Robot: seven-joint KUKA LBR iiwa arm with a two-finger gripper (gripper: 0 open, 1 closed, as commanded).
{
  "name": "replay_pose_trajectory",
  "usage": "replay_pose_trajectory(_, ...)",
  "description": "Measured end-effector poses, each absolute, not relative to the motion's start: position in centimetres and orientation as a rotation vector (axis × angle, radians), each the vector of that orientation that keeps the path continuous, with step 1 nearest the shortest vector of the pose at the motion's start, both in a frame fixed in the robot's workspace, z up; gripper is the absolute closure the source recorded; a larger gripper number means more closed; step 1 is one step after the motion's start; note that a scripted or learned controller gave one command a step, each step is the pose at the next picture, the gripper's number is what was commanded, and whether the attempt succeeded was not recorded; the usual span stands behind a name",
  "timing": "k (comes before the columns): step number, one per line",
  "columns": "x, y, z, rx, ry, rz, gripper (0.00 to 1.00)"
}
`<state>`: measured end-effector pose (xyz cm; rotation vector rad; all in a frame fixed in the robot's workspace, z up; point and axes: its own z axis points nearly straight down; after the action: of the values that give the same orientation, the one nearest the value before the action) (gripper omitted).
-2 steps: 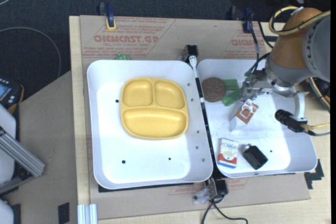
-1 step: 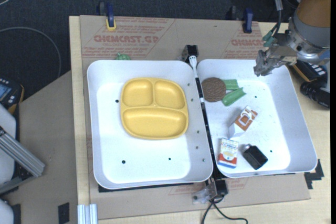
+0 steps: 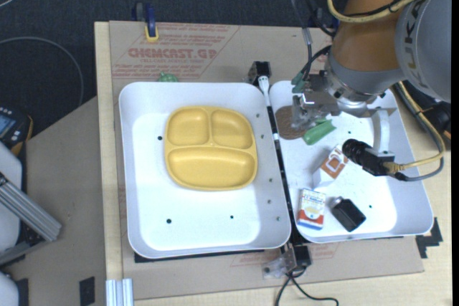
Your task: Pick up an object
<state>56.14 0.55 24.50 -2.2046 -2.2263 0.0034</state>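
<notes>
Fingers (image 3: 310, 110) low in right bin (image 3: 401, 218) by green obj (image 3: 319, 131); can't tell if open/closed or holding anything.

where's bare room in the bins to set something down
Left bin: a bare strip in front of the yellow tray, and a narrower one to its left. Right bin is crowded: gripper, green piece, small cartons, black block.
</notes>
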Motion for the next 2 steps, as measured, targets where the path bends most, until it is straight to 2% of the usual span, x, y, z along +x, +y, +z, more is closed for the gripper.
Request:
replay_pose_trajectory(1,49.5,-2.7,33.6,-2.23,-2.222,-0.009,1.0)
replay_pose_trajectory(2,47.9,6.5,36.8,-2.21,-2.236,-0.011,1.0)
